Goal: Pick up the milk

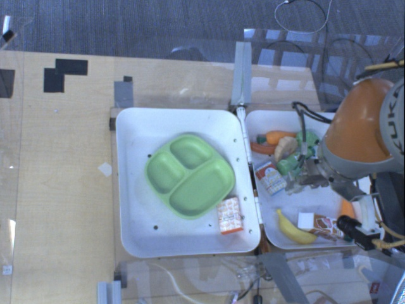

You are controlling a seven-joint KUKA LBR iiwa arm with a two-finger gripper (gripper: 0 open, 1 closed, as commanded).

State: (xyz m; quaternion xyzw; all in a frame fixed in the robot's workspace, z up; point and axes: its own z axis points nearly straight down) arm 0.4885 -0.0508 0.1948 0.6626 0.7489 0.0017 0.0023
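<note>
Small white-and-red milk carton [273, 180] lies flat in right white bin [316, 240], near its left wall, not lifted. Grey hand [302, 177] hovers just right of carton; grip state cannot be told. Grasp and lift remain, by the look of it.

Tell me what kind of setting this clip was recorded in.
Probably a robotics lab: a wooden bench carrying two white bins of toy food, a robot arm reaching in, cables on carpet.

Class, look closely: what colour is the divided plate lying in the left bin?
Light green. The divided plate shows best in the camera view.
</note>
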